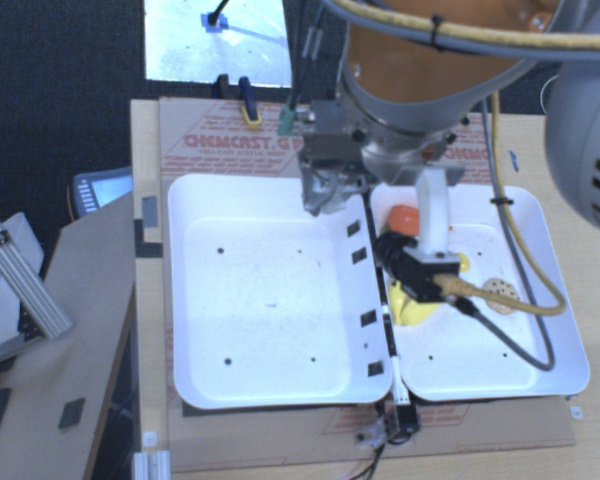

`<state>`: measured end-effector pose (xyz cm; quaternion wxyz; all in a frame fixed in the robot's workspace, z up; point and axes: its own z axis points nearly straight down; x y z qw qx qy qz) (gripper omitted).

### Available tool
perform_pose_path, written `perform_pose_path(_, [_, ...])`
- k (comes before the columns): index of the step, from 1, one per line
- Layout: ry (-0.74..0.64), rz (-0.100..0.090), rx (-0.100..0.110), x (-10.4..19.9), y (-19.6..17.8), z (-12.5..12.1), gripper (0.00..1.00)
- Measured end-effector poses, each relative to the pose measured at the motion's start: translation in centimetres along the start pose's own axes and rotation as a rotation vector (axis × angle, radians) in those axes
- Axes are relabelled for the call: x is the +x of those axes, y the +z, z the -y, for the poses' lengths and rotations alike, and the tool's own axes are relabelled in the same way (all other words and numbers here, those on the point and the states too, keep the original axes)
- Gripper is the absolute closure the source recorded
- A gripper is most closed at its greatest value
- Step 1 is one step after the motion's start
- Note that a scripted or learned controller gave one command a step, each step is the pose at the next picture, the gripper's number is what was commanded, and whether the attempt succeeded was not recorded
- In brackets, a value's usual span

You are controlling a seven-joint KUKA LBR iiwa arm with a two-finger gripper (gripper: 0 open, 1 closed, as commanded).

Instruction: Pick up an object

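We see the gripper [327, 196] over the left bin's [270, 313] far right corner — how open, we cannot tell — while an orange object [404, 218], a yellow object [417, 310] and a tan disc [500, 291] lie in the right bin [500, 368].

The left bin [270, 313] and the right bin [525, 368] are of white plastic, smooth, with a soft gloss. Under them lies a sheet of brown cardboard [220, 148], matt, with red print. The bench [145, 158] looks like pale wood, also matt. In the right bin, the orange thing [404, 218] and the yellow thing [414, 310] seem to be smooth plastic. The tan disc [500, 291] is matt and full of small holes; of which material, I cannot tell. The gripper [322, 206] is dull grey metal. The orange band [430, 78] of the arm is glossy, and its grey shell [590, 118] is smooth. At the far left a flat plate [215, 28] shines like bare metal, and a ribbed bar [25, 278] at the left edge looks like bright metal.
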<state>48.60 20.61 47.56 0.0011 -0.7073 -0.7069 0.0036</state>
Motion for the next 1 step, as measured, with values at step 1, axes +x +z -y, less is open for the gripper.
perform_pose_path(1, [-0.002, -0.004, -0.008, 0.06, -0.51, -0.05, 0.0])
